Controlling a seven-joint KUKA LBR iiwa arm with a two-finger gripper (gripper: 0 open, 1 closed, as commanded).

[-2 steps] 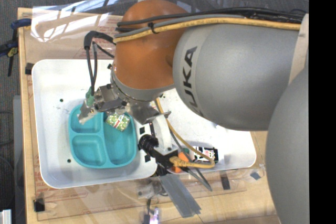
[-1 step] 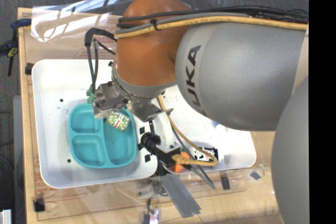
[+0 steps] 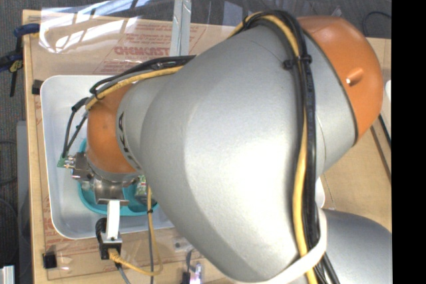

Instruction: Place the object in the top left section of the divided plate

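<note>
Mostly the arm (image 3: pixel 253 143) covers the left bin (image 3: pixel 56 143), wrist low over a teal plate (image 3: pixel 90 199) near its front edge. Whether the gripper is apart or together cannot be told; the object is perhaps hidden beneath, so its weight and best hold are unjudgeable.

Bright, even light; glare on the clear plastic sheet (image 3: pixel 100 16); sharp focus.

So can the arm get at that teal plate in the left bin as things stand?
Probably yes. The arm already reaches over the left bin, its wrist right above the teal plate. No obstacle shows beside the plate, though the arm hides most of it.
</note>
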